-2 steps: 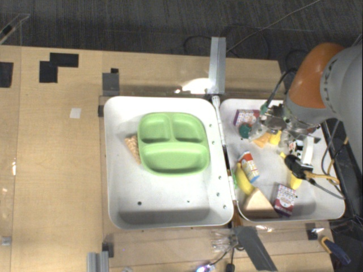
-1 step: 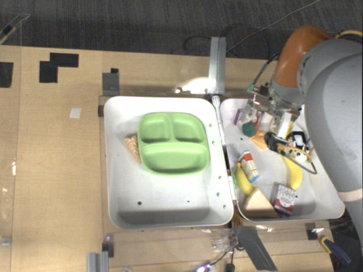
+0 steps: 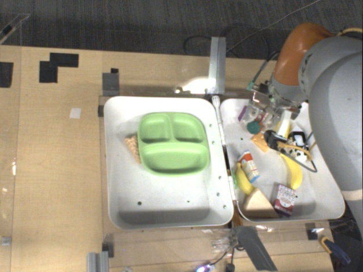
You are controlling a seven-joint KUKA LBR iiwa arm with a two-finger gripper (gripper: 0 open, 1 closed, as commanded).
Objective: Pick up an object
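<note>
Gripper sits low over the back of the right bin; we can't tell its state. Closest below we've got a banana, long axis running front to back, near a small carton. Green tray fills the left bin.

No lettering can be read (the small bottle's label is too blurred).

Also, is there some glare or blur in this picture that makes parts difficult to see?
Camera view: strong glare on the bench just behind the left bin, near the metal post; the claw and the small items around it look soft and cluttered; the green tray is evenly lit and sharp.
</note>
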